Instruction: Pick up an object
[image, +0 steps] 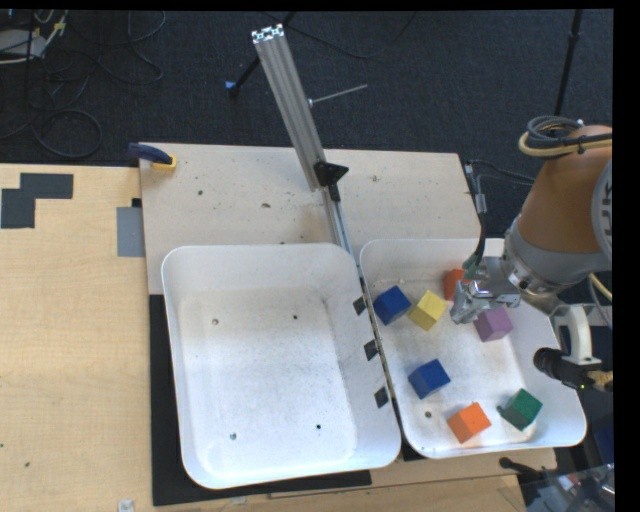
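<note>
Arm reaching in from the right, gripper (470, 300) sitting low over the right bin (560, 432), near its upper middle. Jaws: cannot tell if apart or together, the metal tip is too small and cluttered to read. Purple cube (493, 323) lying just beside the jaws on their lower right, touching or nearly touching the tip, not visibly between them. A red-orange block (453, 281) is peeking out just left of the gripper, partly hidden by it. Yellow cube (428, 309) sitting near the jaws on the left, apart from them.

Right bin is also holding a blue cube (391, 303) at upper left next to the yellow one, a second blue cube (429, 377) in the middle, an orange cube (468, 421) near the front edge, and a green cube (521, 408) at the front right just beside the orange one.

Left bin (185, 300) is lying side by side with the right bin on the desk (240, 195), white floor showing a few dark specks
</note>
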